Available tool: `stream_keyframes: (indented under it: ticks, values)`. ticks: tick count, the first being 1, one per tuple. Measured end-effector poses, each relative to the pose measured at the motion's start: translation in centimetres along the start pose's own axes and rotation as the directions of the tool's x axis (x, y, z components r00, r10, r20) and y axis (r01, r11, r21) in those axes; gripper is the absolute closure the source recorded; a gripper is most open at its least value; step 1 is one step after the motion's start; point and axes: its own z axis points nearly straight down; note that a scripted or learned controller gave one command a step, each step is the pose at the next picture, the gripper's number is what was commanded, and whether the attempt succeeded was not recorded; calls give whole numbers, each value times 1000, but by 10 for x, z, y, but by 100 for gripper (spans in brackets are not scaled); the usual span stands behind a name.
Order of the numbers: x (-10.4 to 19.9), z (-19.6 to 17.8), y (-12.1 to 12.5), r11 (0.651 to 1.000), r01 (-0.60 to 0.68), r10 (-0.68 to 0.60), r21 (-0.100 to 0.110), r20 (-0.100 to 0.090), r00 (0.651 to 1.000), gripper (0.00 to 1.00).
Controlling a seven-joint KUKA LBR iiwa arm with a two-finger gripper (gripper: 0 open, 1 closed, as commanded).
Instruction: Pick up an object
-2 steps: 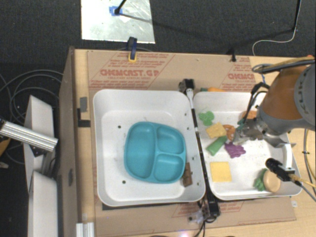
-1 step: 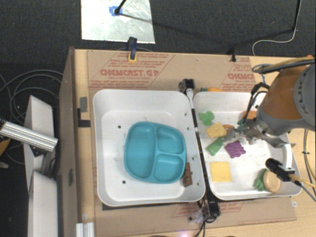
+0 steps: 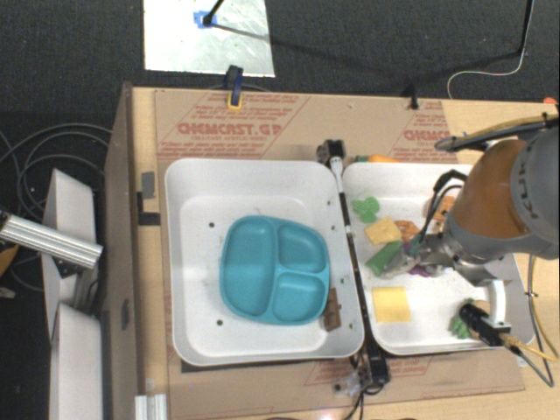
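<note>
The green block (image 3: 382, 258) looks like the thing to grab. It lies in the right bin (image 3: 437, 344), near the wall between the two bins, and the gripper (image 3: 409, 261) is right next to it. I think it is a small toy piece, light and stiff, with flat sides. A pinch across its short sides should work best. It may be a bit slick, so it could slip out.

I cannot tell how wide the gripper is, or if it has hold of anything. It is too dark and too small to see.

Just above the green block is a tan chunk (image 3: 382, 231) with bumpy edges. Above that sits a bumpy green lump (image 3: 366, 207). Below lies a flat yellow square (image 3: 391, 304), which looks smooth like a cheese slice. It may be hard to lift because it is so thin.

In the left bin (image 3: 197, 199) rests a blue plate (image 3: 274, 269) with three parts. It looks like shiny hard plastic.
</note>
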Motion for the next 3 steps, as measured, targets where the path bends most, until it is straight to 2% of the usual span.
stream_keyframes:
  ticks: [1, 2, 3]
  values:
    - [2, -3, 70, 1000, 7, -7, -12, 3, 1000, 0]
    - [-7, -1, 23, 1000, 0, 0, 0, 1, 1000, 0]
    - [-7, -13, 27, 1000, 3, -3, -9, 2, 1000, 100]
